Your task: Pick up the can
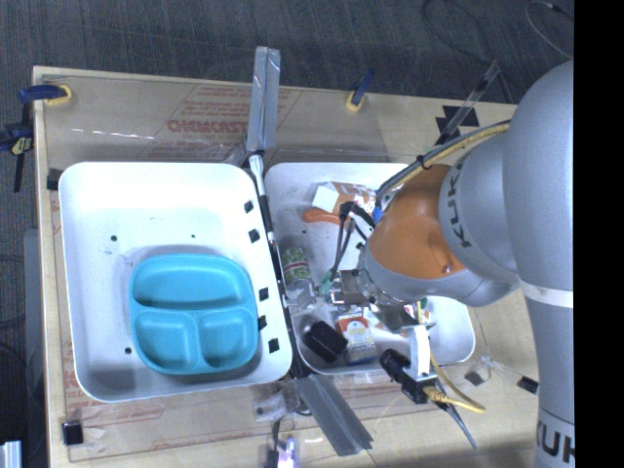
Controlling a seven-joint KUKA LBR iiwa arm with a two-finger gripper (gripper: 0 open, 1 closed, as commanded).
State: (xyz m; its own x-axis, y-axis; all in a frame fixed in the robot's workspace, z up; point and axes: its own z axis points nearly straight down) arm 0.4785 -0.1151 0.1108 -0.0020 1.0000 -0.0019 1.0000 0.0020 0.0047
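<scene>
The arm [458,232] reaches low into the right bin [292,188], its gripper [353,291] buried among the clutter. Whether that claw is clenched or released, I cannot tell. The can [295,265] lies by the bin's left wall, just beside the gripper. A blue tray [192,312] sits in the left bin [97,203].

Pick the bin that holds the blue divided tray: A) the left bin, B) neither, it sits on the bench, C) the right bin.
A: the blue divided tray lies flat inside the left bin, while the arm reaches over the right bin.
</scene>
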